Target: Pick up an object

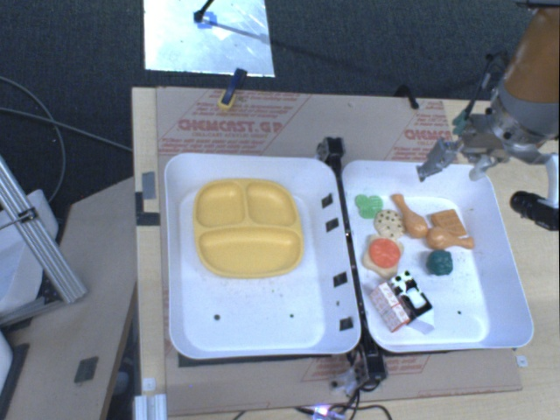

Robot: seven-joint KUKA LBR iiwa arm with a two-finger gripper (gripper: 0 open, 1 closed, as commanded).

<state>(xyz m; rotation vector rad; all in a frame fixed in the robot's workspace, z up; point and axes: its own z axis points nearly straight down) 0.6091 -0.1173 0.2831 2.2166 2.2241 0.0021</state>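
arm point(535, 64) comes in from the right, orange band up top and the grey wrist below it, tilted down toward the far right corner of the right bin point(512, 322). gripper point(455, 162) hangs just over that bin's back rim, its two fingers spread apart with nothing between them, one pointing left, the other toward the right corner

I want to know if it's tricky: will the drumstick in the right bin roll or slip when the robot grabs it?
The drumstick looks like smooth, hard toy plastic, so it may slip between narrow fingers. Its rounded, tapering shape could let it pivot or roll a little if nudged. It touches the cookie and lies beside the toast, so pushing it would probably shift those too.
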